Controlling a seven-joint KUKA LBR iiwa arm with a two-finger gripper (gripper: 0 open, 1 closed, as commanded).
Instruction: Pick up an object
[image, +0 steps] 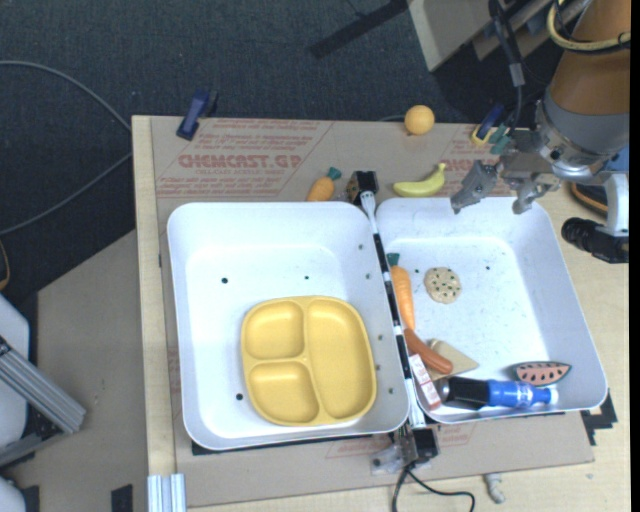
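Nearest the lens, along the right bin's (560, 290) front rim: a black-and-blue marker (497, 393), lying lengthwise, with a watermelon slice toy (541, 373) just above its blue end. Beside the marker's black end, a tan wedge (452, 356) and a hot-dog toy (428, 354), crowded into the front-left corner against the divider. Farther up the same wall, an orange carrot (401, 292), lying along the edge between the bins. Near the middle of that bin, a chocolate-chip cookie (441, 285), apart from everything else, with bare white floor to its right and behind it.

Left bin (200, 260): a yellow divided plate (307, 358) toward the front, open floor behind it up to the rear rim.

On the cardboard-covered surface (150, 300) behind the bins: a yellow banana (420, 183), a small orange carrot-like toy (322, 188), a black object (362, 183) at the bins' rear junction, an orange ball (419, 120) and a blue clip (195, 113) at the far edge.

Above the right bin's rear rim: the pincer (497, 190), fingers spread wide and pointing down, nothing between them, well apart from the cookie and the carrot. Grey arm with orange band (590, 60) rising to the upper right.
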